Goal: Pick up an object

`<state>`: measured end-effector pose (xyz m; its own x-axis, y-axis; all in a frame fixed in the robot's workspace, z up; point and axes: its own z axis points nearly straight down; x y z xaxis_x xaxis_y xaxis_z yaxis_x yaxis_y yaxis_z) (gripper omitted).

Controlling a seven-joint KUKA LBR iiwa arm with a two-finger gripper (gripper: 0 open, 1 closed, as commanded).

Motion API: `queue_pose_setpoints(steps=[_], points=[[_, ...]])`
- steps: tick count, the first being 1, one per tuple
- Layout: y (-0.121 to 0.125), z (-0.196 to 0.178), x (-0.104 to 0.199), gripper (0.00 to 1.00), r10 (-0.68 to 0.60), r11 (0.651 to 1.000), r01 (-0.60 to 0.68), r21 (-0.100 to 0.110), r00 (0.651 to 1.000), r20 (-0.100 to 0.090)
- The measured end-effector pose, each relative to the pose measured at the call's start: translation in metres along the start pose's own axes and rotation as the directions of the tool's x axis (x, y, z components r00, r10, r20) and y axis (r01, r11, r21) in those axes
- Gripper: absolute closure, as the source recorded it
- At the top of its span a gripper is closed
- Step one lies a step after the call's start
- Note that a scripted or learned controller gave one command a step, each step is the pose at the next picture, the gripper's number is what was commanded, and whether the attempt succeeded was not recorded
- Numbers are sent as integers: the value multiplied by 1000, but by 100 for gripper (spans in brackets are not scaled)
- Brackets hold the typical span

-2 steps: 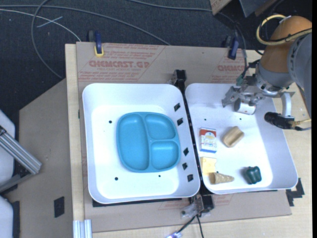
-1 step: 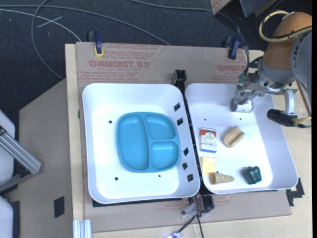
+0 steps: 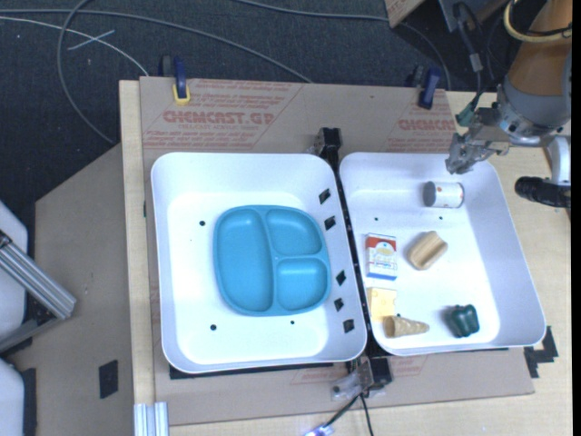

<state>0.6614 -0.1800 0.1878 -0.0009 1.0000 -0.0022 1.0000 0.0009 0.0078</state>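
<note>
The gripper (image 3: 461, 159) hangs over the far edge of the right bin (image 3: 508, 243), just above and beside a small white can; whether it is spread or pressed together I cannot tell, and nothing shows in its grasp.

Nearest the camera in the right bin, a green pepper (image 3: 463, 320) lies by the front right corner, with a pale cone-shaped piece (image 3: 404, 327) to its left by the front edge. Just behind the cone sits a yellow slab (image 3: 382, 300), touching or almost touching it. Further back, a small red and white box (image 3: 381, 255) lies flat near the left wall, and a tan bread roll (image 3: 426, 250) rests to its right, apart from it. Furthest back lies the white can (image 3: 444, 193) on its side, close under the gripper.

The left bin (image 3: 182, 243) holds a blue divided plate (image 3: 271, 259) near its middle. Both bins sit side by side on a brown board on the worktop (image 3: 82, 243), with two blue clamps (image 3: 181, 78) at the board's far edge.
</note>
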Motion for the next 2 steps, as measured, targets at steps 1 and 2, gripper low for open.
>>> queue_pose_setpoints(steps=[1, 2], points=[[-4, -49, -5, 100, 0, 1000, 0, 0, 1000, 0], [-3, -82, -5, 100, 0, 1000, 0, 3, 1000, -1]])
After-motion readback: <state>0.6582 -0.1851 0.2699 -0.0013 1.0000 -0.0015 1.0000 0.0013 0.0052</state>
